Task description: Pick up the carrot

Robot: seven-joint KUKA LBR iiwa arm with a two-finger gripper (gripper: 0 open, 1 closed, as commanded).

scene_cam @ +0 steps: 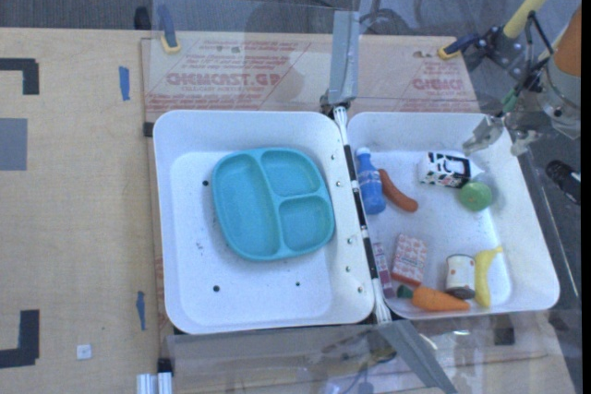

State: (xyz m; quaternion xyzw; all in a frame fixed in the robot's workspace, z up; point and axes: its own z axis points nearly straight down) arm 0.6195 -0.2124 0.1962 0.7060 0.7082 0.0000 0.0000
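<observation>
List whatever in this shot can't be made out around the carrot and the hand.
- hand: small and cluttered by cables at the right bin's top corner; its finger state is unreadable.
- carrot: its left tip is blurred against the bin wall.
- small can: label too small to read.
- arm: cut off by the right edge.

Orange carrot (440,298), turquoise plate (273,203)

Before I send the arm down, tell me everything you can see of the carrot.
The carrot is a small orange toy, plastic by its look, smooth and tapered, with a dark green stub at its left end. It lies flat and whole on the floor of the right bin, near the front rim, pointing right. Its tip seems to meet the small can and the banana; a pink box sits just behind. Nothing grips it.
</observation>
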